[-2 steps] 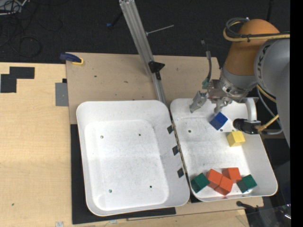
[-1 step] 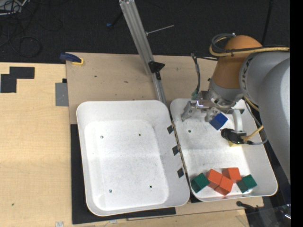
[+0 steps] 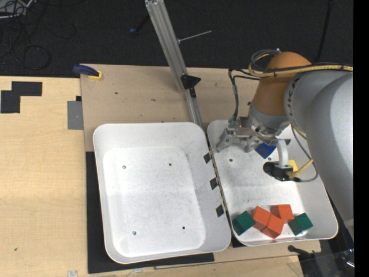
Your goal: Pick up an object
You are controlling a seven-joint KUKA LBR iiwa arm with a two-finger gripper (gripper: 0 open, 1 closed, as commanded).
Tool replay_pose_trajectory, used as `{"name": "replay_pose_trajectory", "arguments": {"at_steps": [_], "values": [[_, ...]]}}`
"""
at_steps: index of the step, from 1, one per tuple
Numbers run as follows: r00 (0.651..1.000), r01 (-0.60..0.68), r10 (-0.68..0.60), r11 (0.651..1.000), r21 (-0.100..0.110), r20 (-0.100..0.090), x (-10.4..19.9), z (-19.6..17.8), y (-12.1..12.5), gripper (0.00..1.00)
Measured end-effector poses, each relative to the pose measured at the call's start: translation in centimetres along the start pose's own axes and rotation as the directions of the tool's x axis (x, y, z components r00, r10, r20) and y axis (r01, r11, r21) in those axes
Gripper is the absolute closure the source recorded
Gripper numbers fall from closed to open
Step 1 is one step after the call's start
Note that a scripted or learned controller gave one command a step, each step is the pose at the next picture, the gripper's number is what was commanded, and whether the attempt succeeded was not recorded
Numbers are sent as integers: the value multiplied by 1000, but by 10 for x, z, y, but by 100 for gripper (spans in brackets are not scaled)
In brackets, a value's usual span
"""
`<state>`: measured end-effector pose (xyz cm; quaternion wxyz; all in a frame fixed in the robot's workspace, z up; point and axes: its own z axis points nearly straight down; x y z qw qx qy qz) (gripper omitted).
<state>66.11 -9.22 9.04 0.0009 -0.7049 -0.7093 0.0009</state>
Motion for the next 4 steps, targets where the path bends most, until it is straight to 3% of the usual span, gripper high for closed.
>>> {"name": "replay_pose_trajectory", "arguments": {"at_steps": [1,3,4], "values": [[1000,-3,3,1000,1,-1,-1,-10,0,100],[1000,-5,5,1000,-6,0,-11,-101,6,100],[1000,-5,5,1000,-4,0,-13,-125,7,100]]}}
